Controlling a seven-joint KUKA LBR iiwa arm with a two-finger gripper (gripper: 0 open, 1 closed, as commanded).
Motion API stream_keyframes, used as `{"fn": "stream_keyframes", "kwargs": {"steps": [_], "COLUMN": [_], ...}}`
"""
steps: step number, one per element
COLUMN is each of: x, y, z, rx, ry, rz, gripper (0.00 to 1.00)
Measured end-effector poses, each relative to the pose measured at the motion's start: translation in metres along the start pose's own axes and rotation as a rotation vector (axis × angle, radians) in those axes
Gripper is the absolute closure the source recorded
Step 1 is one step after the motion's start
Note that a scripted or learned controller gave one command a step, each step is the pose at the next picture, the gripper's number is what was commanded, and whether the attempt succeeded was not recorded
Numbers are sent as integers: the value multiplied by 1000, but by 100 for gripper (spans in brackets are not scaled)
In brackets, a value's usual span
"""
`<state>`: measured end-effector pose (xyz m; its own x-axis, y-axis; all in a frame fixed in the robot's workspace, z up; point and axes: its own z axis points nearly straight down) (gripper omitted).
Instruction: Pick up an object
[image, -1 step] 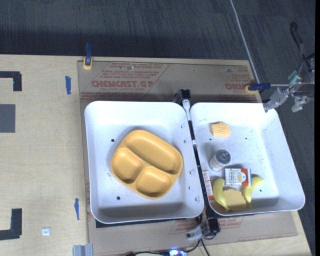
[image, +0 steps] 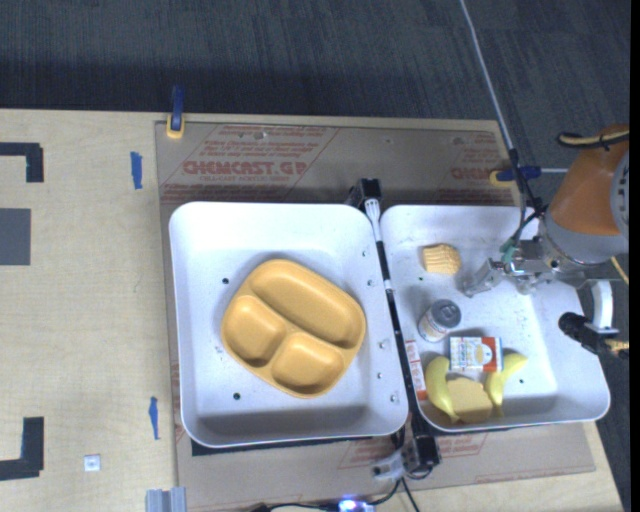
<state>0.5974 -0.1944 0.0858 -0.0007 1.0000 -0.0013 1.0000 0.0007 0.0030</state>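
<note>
Two white bins side by side on counter (image: 80, 330). Left bin (image: 200, 240) holds yellow divided tray (image: 292, 326). Right bin (image: 560, 400) has small yellow chunk (image: 440, 259) near back, round jar (image: 438, 320) mid, banana (image: 460, 392) with small carton (image: 472, 354) lying on it at front. Arm reaches in from right, jaws (image: 478, 280) over right bin, between chunk and jar, touching neither as far as I can see. Jaws open or closed? Can't tell, too blurry. Nothing visibly gripped.

Arm (image: 590, 205): grey, orange band above the wrist, entering from the right. Gripper (image: 478, 283): metal, extended leftward and low from the wrist; finger spacing too small to judge.
</note>
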Motion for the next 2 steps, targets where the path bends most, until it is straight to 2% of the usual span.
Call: {"fn": "stream_keyframes", "kwargs": {"steps": [1, 2], "x": [74, 89], "y": [-64, -109], "z": [-1, -5], "rx": [-1, -17], "ry": [1, -18], "rz": [0, 14], "gripper": [0, 0]}}
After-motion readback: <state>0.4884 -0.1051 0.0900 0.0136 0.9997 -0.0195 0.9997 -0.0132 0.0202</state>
